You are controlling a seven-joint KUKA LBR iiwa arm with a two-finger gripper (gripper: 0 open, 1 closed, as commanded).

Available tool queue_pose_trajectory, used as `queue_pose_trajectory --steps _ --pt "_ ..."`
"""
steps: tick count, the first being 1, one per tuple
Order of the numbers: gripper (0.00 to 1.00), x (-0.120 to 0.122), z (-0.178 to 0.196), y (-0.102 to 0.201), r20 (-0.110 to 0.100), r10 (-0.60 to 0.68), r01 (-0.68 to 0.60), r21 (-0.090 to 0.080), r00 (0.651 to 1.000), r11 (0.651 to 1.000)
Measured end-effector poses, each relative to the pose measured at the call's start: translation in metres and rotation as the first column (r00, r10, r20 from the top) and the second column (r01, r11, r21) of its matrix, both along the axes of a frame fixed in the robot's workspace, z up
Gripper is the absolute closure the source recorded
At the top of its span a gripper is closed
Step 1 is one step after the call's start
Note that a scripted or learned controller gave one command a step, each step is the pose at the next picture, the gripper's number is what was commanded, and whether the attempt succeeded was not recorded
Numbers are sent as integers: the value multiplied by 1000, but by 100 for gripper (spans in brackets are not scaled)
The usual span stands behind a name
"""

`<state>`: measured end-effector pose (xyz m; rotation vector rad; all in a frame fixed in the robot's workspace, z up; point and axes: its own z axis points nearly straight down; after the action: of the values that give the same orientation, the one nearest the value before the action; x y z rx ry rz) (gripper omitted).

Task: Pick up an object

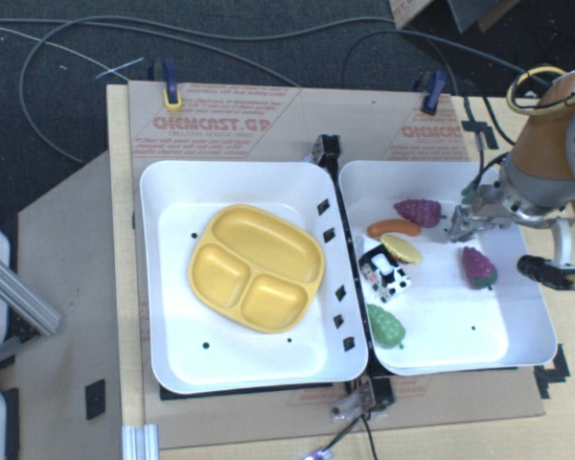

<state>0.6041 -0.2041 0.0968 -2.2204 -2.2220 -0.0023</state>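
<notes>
— Camera view, left bin (163,257): what's in it?
— I see a yellow divided tray (257,268). My right bin (517,348) holds two purple grape bunches (418,210) (478,267), a hot dog (394,228), a cow figure (385,274) and a green toy (386,328).
— Gripper?
— My gripper (463,220) hangs between the grapes; grip, I cannot tell.
— Writing?
— "CHEMCAST GP" (211,123) on the desk (125,257).
</notes>
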Motion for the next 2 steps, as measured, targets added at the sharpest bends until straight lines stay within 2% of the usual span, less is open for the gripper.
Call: queue_pose_trajectory --steps 1,2 --pt "100 -4 45 2 3 0 0 -2 1000 1000" --pt "100 2 91 6 6 1 -1 -3 1000 1000"
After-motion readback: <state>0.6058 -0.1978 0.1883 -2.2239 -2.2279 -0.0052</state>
